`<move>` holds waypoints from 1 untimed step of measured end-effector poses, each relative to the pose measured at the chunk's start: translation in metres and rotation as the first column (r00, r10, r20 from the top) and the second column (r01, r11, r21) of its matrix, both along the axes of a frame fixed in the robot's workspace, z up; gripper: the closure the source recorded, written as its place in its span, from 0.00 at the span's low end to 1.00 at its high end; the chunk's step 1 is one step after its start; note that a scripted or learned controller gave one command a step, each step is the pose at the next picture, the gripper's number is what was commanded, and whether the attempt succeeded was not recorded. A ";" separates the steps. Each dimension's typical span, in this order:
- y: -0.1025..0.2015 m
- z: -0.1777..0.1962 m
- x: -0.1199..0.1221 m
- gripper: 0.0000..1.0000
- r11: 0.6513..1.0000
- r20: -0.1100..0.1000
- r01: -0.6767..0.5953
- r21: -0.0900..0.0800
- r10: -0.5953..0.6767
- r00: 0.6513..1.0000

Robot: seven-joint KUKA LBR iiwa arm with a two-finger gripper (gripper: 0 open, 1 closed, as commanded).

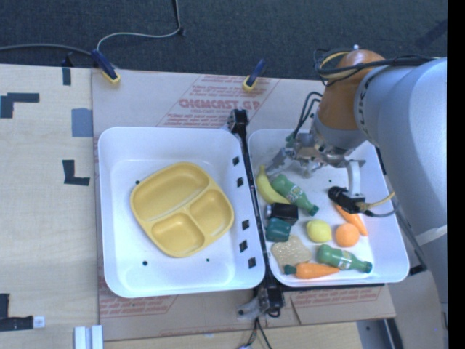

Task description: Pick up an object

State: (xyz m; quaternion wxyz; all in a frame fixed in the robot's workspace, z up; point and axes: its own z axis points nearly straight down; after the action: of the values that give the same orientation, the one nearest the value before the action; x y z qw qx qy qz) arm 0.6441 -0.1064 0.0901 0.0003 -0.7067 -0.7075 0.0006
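Note:
My gripper [287,162] hangs low over the back left part of the right bin [385,257], just above a yellow banana [266,189] and a green bottle [295,193] lying beside it. I see nothing held in it. Other items lie in the same bin: a black block [283,211], a teal block [278,230], a lemon [318,230], an orange [347,235], a carrot [353,219], a beige biscuit [290,251], a second carrot [314,270] and a second green bottle [344,259].
The left bin [120,257] holds a yellow divided plate [182,208]. A black divider [247,195] runs between the bins. The grey arm [407,137] covers the right bin's far right side. Cardboard and cables lie behind the bins.

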 end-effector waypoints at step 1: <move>0.002 -0.004 -0.030 0.00 1.000 0.005 0.002 -0.004 -0.002 1.000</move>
State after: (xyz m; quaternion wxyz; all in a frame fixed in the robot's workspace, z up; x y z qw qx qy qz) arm 0.6138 -0.1045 0.0863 -0.0029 -0.7073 -0.7069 0.0001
